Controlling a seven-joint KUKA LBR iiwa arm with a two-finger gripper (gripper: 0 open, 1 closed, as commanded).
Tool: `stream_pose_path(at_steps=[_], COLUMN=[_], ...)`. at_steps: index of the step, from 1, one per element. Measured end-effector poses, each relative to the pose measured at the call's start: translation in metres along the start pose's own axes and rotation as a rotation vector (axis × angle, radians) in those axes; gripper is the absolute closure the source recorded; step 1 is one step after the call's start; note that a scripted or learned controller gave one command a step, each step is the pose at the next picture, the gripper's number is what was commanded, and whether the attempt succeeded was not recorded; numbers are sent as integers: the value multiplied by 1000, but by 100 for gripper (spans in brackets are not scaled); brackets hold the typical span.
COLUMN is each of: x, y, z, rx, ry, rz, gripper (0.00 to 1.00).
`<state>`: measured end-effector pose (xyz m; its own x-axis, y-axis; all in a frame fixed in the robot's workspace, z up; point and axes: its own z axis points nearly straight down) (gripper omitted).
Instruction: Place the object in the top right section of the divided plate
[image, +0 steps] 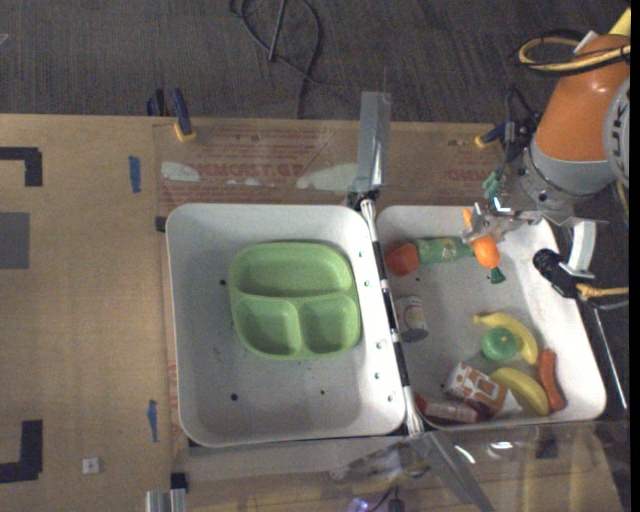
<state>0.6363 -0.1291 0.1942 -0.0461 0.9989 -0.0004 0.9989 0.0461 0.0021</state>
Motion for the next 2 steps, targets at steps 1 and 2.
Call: stream_pose_path(at_steps=[1,2], x=[75,167], y=[-39,-44], z=[10,10], rx=[6,7], ry=[1,1], rz=[296,307], gripper=[100,100])
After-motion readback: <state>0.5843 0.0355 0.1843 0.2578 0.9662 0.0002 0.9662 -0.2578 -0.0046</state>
